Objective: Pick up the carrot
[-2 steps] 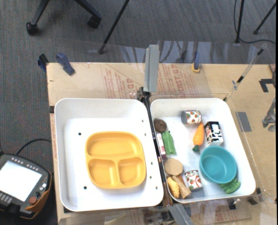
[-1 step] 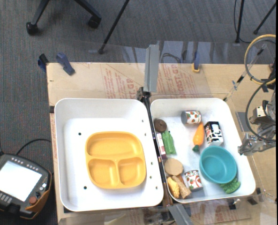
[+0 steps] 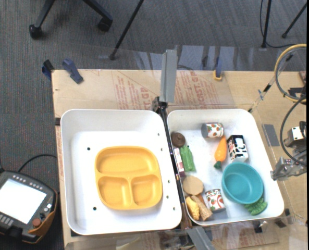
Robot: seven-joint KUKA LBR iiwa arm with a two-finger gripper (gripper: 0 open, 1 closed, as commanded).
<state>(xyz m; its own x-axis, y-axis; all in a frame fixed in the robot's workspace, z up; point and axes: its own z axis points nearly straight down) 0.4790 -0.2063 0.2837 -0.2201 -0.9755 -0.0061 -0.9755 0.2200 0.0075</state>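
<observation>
The carrot (image 3: 221,150) is a small orange toy with a green stem end pointing toward the near side. It lies in the right bin (image 3: 248,120), nearly upright in the picture. A red-and-white can (image 3: 212,130) is just beyond it, a black-and-white carton (image 3: 238,148) lies at its right, and a teal bowl (image 3: 242,183) sits just in front of it. Nothing covers the carrot.
The right bin also holds a green packet (image 3: 187,159), a brown round piece (image 3: 178,138), a tan disc (image 3: 193,185), corn (image 3: 193,207), a second can (image 3: 214,199) and a green leafy item (image 3: 256,208). A yellow divided tray (image 3: 128,177) lies in the left bin (image 3: 81,139). Cables hang at the right.
</observation>
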